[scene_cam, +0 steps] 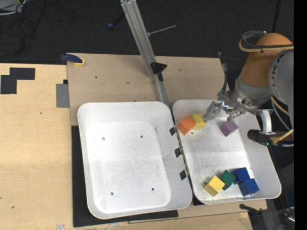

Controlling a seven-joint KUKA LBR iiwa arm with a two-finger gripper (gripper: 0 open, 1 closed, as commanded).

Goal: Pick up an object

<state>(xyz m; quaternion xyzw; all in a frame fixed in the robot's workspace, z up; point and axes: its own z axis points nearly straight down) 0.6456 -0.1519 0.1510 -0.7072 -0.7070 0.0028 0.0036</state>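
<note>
A light wooden desk (115, 78) carries two shallow white bins side by side, with a slanted aluminium rail (142, 42) rising from the desk's far edge toward the gap between them. The left bin (91, 128) has only its speckled floor on show. In the right bin (259, 169), an orange cube (186, 125) and a smaller yellow cube (199, 120) sit touching near the far left corner, while a purple cube (229, 127) lies on the floor closer to the far right side. Near the front edge a cluster gathers: a yellow block (214, 185), a green block (227, 178) and two blue blocks (244, 180) packed together. The grey arm (261, 71), with its orange band, reaches in from the desk's right side and bends down over the far end of the right bin. Its tool (224, 110) hangs just above and beside the purple cube with fingers spread, nothing between them.
</note>
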